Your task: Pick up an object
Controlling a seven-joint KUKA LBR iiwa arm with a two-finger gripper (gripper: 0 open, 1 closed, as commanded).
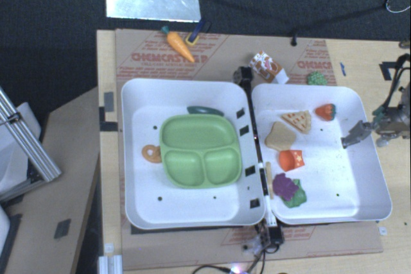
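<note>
Toy foods (292,159) lie in the right white bin (369,192); gripper (355,133) state unclear, dark floor (51,9) beyond.

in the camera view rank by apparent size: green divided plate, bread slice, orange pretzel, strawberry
1. green divided plate
2. bread slice
3. strawberry and orange pretzel look about alike, so they are left unranked.

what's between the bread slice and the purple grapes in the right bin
In the camera view, the red fries box lies between the bread slice and the grapes, just right of the line joining them.
</note>
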